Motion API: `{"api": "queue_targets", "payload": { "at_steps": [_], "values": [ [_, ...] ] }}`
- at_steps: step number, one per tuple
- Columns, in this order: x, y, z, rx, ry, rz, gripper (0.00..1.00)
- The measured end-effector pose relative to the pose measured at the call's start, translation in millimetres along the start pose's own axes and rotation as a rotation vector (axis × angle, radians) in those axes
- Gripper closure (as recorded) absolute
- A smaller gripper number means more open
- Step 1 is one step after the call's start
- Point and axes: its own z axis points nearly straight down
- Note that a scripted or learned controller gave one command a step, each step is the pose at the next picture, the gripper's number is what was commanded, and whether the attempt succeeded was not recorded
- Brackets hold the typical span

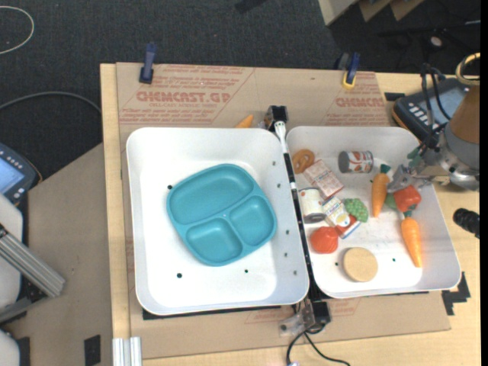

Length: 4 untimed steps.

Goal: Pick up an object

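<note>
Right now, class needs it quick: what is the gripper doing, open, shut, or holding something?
Gripper: cannot be told. It sits low over the right bin, beside the red pepper and a carrot.

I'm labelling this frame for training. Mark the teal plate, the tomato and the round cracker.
Teal plate [206,204]: camera view, bare floor of its largest compartment.
Tomato [324,239]: camera view, middle of its red top.
Cracker [359,264]: camera view, centre of its tan face.

Teal divided plate [221,213] in white bin [145,204]; orange carrots [412,240], red tomato [324,239].
</note>
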Motion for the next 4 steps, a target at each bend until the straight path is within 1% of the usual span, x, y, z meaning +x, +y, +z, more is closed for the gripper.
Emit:
{"api": "queue_targets", "payload": {
  "at_steps": [1, 2, 3, 4],
  "values": [
    [67.2, 28.6, 49.6, 0.006, 0.010, -0.006, 1.00],
    [62.1, 25.1, 49.9, 0.012, 0.007, 0.000, 0.00],
    [111.5, -75.8, 49.7, 0.021, 0.012, 0.003, 0.00],
    [108.7, -71.3, 38.7, 0.010, 0.006, 0.004, 1.00]
  ]
}}
